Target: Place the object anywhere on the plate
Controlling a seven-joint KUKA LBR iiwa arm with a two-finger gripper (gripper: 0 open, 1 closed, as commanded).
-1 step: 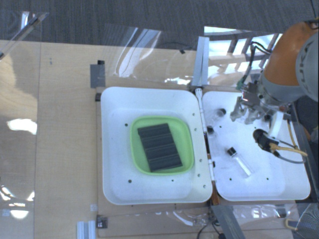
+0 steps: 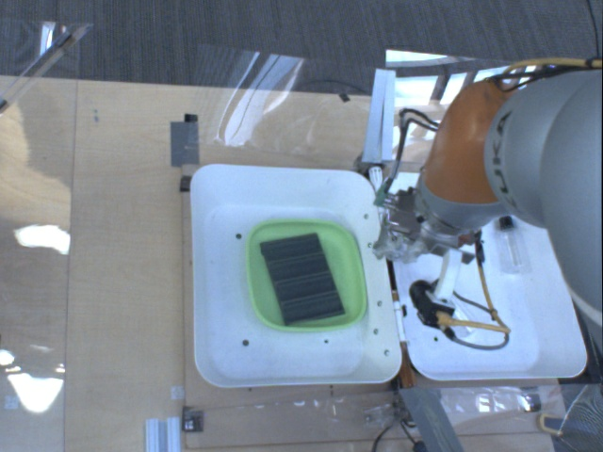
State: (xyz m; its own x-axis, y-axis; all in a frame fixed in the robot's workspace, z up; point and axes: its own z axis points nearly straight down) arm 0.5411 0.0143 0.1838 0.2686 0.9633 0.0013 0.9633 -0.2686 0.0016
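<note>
A dark grey ribbed block lies flat on the green square plate, slightly turned, covering most of the plate's middle. The plate sits in the centre of the left white bin. My gripper hangs below the grey and orange wrist, over the seam between the two bins, just right of the plate's right rim. It is apart from the block, and the wrist hides its tips.
The right white bin lies under the arm, which covers most of its upper part. A pale metal post stands behind the bins' joint. A small grey bracket sits on the wooden bench at the left bin's far corner.
</note>
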